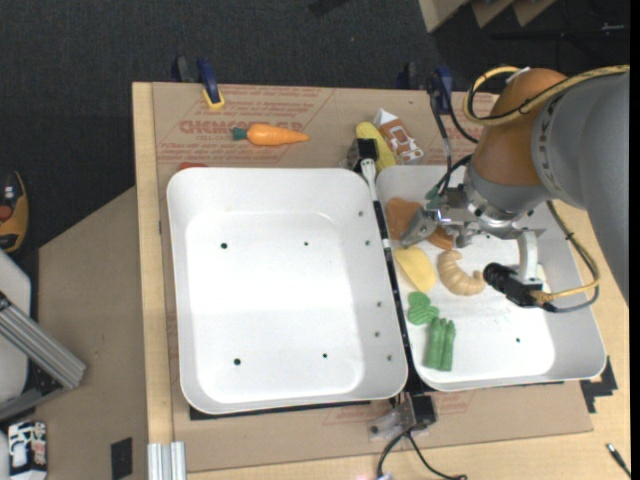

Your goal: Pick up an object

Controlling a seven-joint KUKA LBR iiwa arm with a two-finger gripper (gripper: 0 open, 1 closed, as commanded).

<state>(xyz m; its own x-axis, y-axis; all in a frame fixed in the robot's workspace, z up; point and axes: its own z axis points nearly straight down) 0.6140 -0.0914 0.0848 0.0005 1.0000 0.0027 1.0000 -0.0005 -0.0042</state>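
Note:
My gripper (440,228) hangs low in the right bin (520,363), near its back left corner. Just left of it lies a brown, bread-like piece (400,214); whether the gripper touches it is unclear. In front of the gripper sit a yellow rounded piece (414,268) and a tan croissant (461,274). A green vegetable toy (436,334) rests nearer the bin's front. The arm's grey wrist and orange band (515,138) cover the bin's back right part.
The left bin (280,288) is beside the right one, and their walls meet at the middle. On the cardboard behind the bins lie an orange carrot (272,135), a yellow banana (372,142) and a small box (402,140). A black cable loops over the right bin.

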